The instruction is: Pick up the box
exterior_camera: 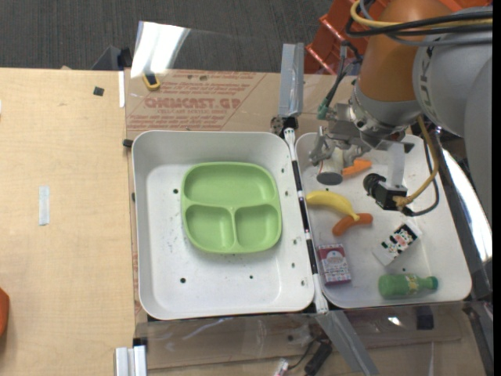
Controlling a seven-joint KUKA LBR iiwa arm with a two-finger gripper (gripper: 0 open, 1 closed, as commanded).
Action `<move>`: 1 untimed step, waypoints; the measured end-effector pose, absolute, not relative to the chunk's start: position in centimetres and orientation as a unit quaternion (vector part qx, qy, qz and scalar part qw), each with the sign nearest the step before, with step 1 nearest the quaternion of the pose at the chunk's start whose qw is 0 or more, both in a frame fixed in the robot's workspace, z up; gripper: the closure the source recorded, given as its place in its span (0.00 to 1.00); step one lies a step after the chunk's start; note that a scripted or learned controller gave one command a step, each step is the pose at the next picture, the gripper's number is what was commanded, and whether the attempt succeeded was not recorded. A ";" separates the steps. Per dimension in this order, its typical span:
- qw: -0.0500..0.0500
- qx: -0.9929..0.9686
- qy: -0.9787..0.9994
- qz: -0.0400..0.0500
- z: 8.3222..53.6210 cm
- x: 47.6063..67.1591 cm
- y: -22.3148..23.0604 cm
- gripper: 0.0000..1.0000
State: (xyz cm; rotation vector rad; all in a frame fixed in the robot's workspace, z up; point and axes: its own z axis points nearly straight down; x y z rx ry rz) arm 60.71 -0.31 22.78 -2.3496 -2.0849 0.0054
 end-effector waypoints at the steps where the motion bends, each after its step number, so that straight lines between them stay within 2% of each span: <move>1: 0.001 -0.748 -0.664 0.002 18.9 54.9 -0.5 1.00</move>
